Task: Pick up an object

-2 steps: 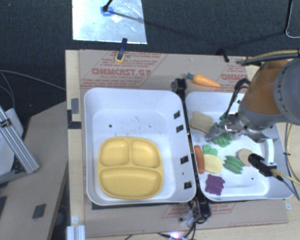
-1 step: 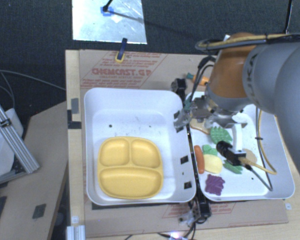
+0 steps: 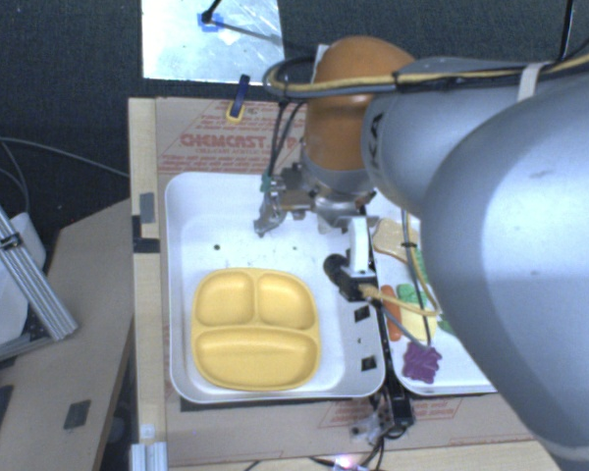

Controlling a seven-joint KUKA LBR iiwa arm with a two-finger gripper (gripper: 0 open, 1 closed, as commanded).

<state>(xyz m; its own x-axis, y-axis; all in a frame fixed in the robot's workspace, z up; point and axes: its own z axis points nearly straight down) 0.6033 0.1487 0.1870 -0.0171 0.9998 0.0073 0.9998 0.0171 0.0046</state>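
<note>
- Grey robot arm with an orange band above the wrist: enters from the right and covers most of the right half of the view, hiding much of the right-hand bin.
- Brown cardboard sheet printed with red lettering: lies under both bins; its upper strip shows beyond the left bin's far rim.
- Left shallow white bin: its near-left rounded corner and left wall are exposed; the far half of its floor is bare white, leaving open room around the gripper.
- Yellow three-compartment plastic tray: rests flat in the near half of the left bin, close to the near wall, with a narrow strip of floor on its left and a wider one on its right.
- Right shallow white bin: a near strip shows under the arm, touching the left bin along the shared rims.
- Metal two-finger gripper: hangs over the far part of the left bin, apart from the tray; whether its jaws are open or closed cannot be told, and nothing is seen between them.
- Purple bumpy toy: lies in the right bin near its front edge.
- Orange carrot-shaped toy: lies just behind the purple toy, partly under cables.
</note>
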